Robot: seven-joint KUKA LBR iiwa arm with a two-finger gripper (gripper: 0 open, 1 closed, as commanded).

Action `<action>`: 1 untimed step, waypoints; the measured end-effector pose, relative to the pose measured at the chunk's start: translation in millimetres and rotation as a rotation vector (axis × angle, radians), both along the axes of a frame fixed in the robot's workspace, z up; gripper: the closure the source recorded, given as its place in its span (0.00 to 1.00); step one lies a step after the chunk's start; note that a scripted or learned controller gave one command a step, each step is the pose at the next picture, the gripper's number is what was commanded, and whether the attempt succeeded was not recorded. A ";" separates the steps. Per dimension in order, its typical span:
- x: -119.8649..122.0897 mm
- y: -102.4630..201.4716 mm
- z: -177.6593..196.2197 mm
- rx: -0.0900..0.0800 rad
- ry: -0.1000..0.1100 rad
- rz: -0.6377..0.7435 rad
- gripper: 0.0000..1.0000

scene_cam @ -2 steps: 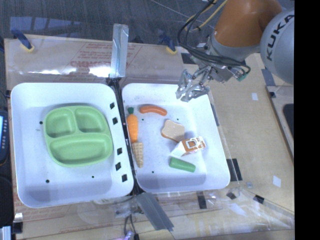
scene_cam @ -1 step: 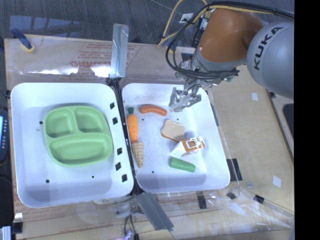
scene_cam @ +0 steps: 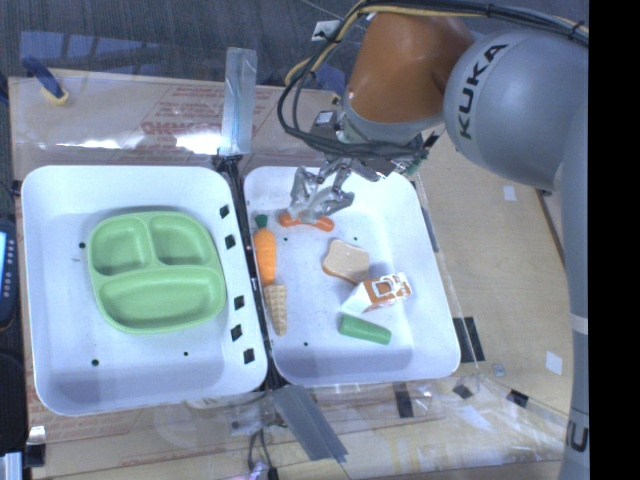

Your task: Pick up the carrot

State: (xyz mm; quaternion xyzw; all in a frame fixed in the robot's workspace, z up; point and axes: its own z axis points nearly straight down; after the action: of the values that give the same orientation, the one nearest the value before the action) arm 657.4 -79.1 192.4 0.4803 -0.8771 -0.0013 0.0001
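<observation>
two shallow white bins are seen side by side on the bench. the left bin (scene_cam: 50, 268) holds a green divided plate (scene_cam: 155, 271) near its middle. in the right bin (scene_cam: 425, 268), the carrot (scene_cam: 265, 254) lies along the left wall, at about nine o'clock from the bin's middle, with its green top pointing to twelve o'clock. just below it, at six o'clock, an ice cream cone (scene_cam: 275, 307) is laid in line with it. a slice of bread (scene_cam: 346, 261) rests near the bin's middle, a small orange and white carton (scene_cam: 384, 290) is found just beside it at four o'clock, and a green cucumber piece (scene_cam: 364, 329) lies at six o'clock from the bread. the gripper (scene_cam: 320, 200) is lowered into the upper part of the right bin, at about two o'clock from the carrot and apart from it. a thin orange piece (scene_cam: 305, 222) is seen right under the fingers; whether they are open or closed cannot be told.
</observation>
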 end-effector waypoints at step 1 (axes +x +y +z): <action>-0.5 35.4 12.9 -0.001 -0.005 0.353 1.00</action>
State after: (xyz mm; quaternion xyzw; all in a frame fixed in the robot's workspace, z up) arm 656.9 -43.6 205.4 0.6268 -0.7792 0.0002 -0.0017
